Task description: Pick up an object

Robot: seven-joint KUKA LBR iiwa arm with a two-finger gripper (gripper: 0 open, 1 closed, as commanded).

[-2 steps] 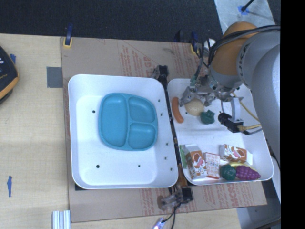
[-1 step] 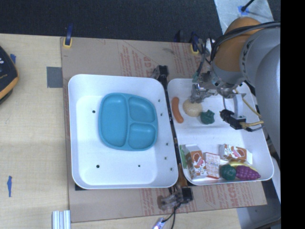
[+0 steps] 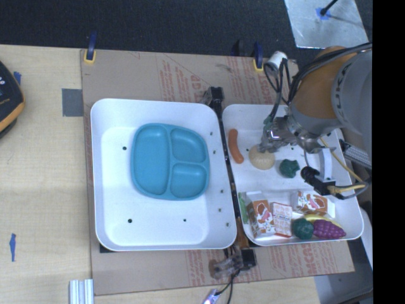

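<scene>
In the right bin point(image 3: 248, 116) my gripper point(image 3: 268, 145) hangs low, right over a pale beige round object point(image 3: 262, 159). A red-orange sausage point(image 3: 235, 145) lies to its left near the bin wall. A dark green lump point(image 3: 289, 167) sits just right of the beige object. Along the bin's front lie printed packets point(image 3: 271, 218), a small carton point(image 3: 311, 203), a green vegetable point(image 3: 303, 228) and purple grapes point(image 3: 329, 230). The grey arm with its orange band point(image 3: 316, 94) covers the bin's back right part.
The left bin point(image 3: 107, 189) holds a blue divided plate point(image 3: 169, 161). Black clamps point(image 3: 216, 96) sit where the two bins meet, at back and front. Cables point(image 3: 329, 185) loop off the wrist over the right bin. A yellow-black device point(image 3: 9, 97) lies at the far left.
</scene>
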